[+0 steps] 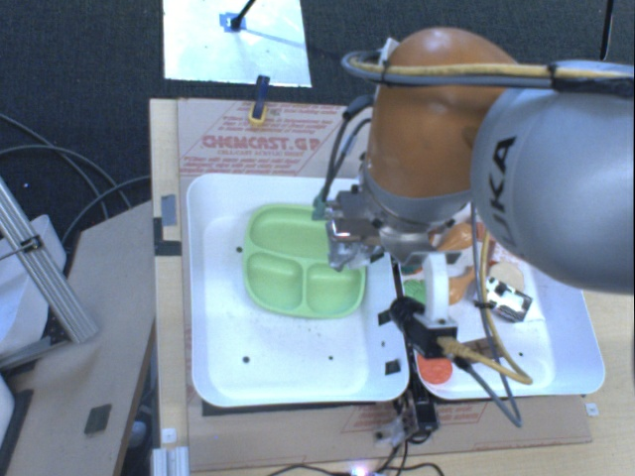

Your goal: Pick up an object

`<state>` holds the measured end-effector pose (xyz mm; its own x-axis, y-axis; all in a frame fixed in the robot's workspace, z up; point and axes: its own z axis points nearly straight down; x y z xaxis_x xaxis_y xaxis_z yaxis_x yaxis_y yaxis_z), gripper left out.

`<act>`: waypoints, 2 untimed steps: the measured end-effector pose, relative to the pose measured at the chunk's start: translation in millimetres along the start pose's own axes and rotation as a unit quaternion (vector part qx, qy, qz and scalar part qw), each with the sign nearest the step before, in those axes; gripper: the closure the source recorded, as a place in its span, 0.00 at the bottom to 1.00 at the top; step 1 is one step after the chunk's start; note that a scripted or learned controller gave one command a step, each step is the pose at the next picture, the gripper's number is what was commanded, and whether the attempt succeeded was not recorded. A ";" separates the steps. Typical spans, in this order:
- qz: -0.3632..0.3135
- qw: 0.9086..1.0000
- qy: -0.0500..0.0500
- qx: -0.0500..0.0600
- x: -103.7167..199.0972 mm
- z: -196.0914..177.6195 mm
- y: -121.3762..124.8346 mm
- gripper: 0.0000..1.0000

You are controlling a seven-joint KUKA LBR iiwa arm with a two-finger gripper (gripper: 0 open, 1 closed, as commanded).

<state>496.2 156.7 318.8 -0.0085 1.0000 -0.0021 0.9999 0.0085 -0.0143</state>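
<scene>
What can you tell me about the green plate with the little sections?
The green plate is a light green tray, plastic by its look, with rounded corners and three sections. It lies flat in the left bin, toward the bin's right side. The robot's hand hangs over its right edge and hides part of it.

One fixed camera, high over the bench, looking down at a slant.

It takes in both white bins [213,365] side by side, the left bin nearer frame centre; the arm [516,157] enters from the right, close under the lens and looming large.
</scene>
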 end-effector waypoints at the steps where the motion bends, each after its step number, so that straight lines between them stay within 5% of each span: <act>1: 0.004 1.000 -0.001 -0.004 -3.5 181.5 82.2 1.00; 2: 0.006 1.000 0.002 -0.019 2.1 230.1 -1.9 1.00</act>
<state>491.1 158.3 88.7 0.0029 1.0000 0.0021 0.9997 -0.0029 0.0235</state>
